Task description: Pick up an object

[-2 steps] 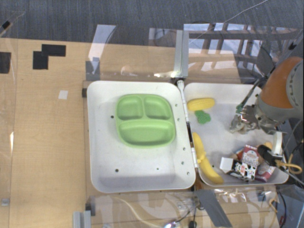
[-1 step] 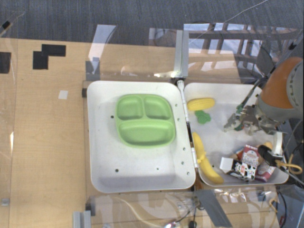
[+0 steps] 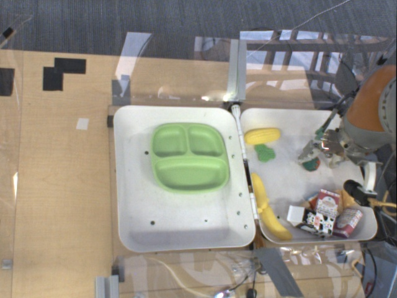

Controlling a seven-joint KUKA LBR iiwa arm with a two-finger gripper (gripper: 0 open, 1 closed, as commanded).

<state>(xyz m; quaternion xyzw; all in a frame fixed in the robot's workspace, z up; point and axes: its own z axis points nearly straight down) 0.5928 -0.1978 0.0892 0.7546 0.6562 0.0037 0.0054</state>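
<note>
The gripper hangs low over the right bin, toward its 2 o'clock side, above a small red and green object; whether the jaws are wide or narrow cannot be told. Corn lies at 11 o'clock, a banana at 8, a carton at 5. A green divided plate rests in the left bin.

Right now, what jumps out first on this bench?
The green divided tray sits alone in the left bin. In the right bin, a banana lies along the left wall and corn near the top, while the gripper hangs at the right.
</note>
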